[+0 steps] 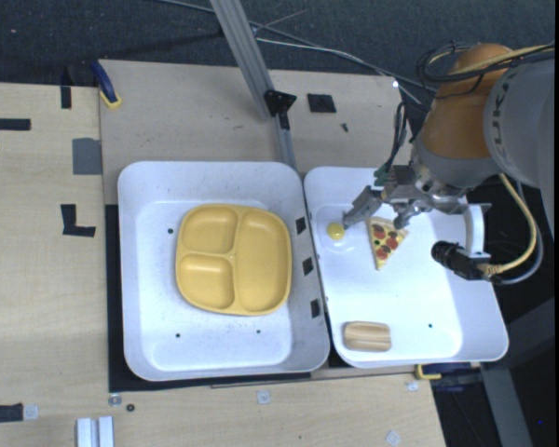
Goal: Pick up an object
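Leftmost, the left bin (pixel 140 250) carries a yellow divided plate (pixel 233 257), while the right bin (pixel 466 329) holds a small yellow ball (pixel 336 232), a toy pizza slice (pixel 386 242) and, near its front edge, a bread roll (pixel 366 336). Above the slice the gripper (pixel 384 212) hangs with its two fingers spread apart and nothing between them, one tip near the ball and the other just over the slice's crust. By my reading the pick is at the reach stage, so the next move calls for settling lower over the slice and closing squarely on it.
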`<state>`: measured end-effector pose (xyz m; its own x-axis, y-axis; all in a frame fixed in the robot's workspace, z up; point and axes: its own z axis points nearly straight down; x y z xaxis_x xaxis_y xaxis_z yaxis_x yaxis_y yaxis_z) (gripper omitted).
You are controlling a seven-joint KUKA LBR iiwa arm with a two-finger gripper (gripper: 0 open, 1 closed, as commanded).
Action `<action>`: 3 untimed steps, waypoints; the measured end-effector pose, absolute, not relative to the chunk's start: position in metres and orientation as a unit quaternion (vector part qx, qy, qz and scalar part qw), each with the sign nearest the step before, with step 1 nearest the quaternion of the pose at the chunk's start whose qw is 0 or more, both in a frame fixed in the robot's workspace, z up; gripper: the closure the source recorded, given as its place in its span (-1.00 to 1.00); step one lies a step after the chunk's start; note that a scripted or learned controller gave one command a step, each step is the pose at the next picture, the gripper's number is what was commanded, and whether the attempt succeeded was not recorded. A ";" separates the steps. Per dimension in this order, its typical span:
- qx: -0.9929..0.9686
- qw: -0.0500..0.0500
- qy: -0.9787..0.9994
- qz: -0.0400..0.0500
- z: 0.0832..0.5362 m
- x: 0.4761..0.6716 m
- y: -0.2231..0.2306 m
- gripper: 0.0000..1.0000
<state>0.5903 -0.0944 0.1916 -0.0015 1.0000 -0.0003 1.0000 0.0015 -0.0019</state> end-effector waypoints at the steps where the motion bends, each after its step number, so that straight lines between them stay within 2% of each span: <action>1: -0.707 0.002 -0.707 0.003 0.128 0.587 -0.099 -1.00; 2: -0.707 -0.001 -0.708 0.000 0.084 0.587 -0.099 -1.00; 3: -0.706 -0.003 -0.708 -0.001 0.098 0.589 -0.099 1.00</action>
<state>0.5889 -0.0989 0.0975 -0.0021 1.0000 -0.0033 1.0000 0.0021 0.0055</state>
